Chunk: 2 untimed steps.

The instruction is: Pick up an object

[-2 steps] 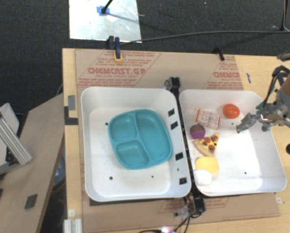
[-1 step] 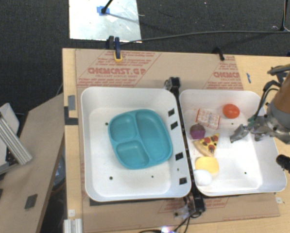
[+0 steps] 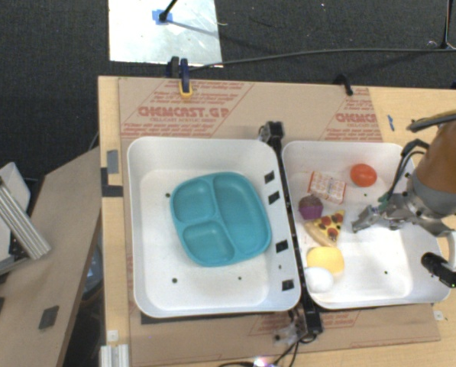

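Two white bins (image 3: 212, 147) — brown board (image 3: 243, 105), dark floor (image 3: 44, 52), foil sheet (image 3: 163, 21)

The brown bench (image 3: 235, 102) bears two white bins, left (image 3: 147, 205) and right (image 3: 380, 281), touching.

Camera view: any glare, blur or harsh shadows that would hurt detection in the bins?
Camera view: lighting is even and soft, with only faint shadows under the teal tray and the arm. The white bins run close to overexposed, so the white ball nearly blends in. The reflective sheet on the floor shows glare. The gripper looks slightly soft; small items like the pizza slice are low in detail.
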Available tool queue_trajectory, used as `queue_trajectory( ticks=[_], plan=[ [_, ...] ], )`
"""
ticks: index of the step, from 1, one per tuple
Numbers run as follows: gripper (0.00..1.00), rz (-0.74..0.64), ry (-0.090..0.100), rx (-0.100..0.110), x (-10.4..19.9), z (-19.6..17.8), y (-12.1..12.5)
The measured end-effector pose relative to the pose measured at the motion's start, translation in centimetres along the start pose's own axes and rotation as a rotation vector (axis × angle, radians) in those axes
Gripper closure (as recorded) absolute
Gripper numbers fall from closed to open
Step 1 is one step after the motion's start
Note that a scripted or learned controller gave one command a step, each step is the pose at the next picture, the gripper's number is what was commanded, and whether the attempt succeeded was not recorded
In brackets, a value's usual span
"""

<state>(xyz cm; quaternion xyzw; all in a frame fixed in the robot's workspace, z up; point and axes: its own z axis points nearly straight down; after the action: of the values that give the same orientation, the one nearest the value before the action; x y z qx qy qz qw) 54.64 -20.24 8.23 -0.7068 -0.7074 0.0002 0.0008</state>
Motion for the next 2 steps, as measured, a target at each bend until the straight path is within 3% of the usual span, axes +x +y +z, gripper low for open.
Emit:
queue_trajectory(
  ticks=[1,2],
  plan=[
    [1.00,0.000,-0.002,-0.005,-0.1,-1.3,0.1],
    [1.00,-0.003,-0.003,-0.007,-0.1,-5.7,0.5]
  ],
)
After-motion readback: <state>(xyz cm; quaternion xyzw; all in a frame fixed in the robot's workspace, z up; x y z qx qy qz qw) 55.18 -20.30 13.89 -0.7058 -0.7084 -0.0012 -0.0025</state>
